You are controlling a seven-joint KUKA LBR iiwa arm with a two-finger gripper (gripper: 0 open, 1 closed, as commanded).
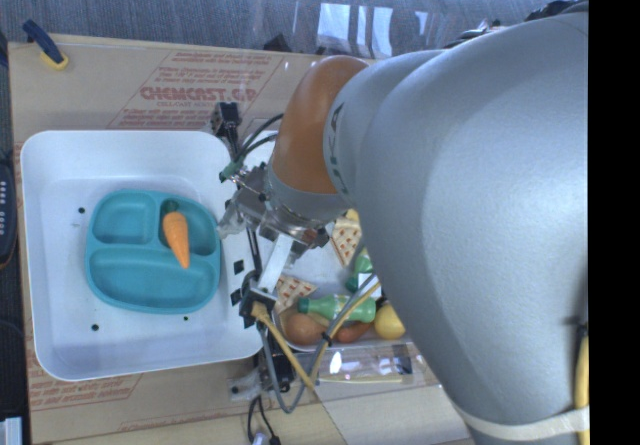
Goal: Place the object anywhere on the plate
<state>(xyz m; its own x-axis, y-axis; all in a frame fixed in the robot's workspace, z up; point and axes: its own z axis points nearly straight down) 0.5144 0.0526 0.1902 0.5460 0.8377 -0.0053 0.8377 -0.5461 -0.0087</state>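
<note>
1. Carrot (176, 238): orange toy carrot with a green top, lying on the teal plate (130, 278) in the left bin (60, 333).
2. Long axis: runs nearly straight up and down the camera view, tilted slightly. The green top points toward the far side of the bin; the narrow tip points toward the near side and a little to the right.
3. Position on plate: the carrot lies along the ridge between the upper left compartment and the right compartment, with the tip reaching toward the large lower compartment. The exact compartment cannot be judged.
4. Plate: sits roughly in the middle of the left bin, apart from the bin walls.
5. Arm (480, 203): large grey body covers most of the right bin (385, 365); orange band (310, 133) sits above the wrist.
6. Gripper (252, 301): pointed down near the wall shared by the two bins, to the right of the plate and apart from the carrot. Whether it is open or closed cannot be told.
7. Right bin contents, partly hidden by the arm: a green toy vegetable (340, 309), a yellow piece (388, 323), a brown rounded piece (303, 328) and waffle-patterned pieces (345, 236).
</note>
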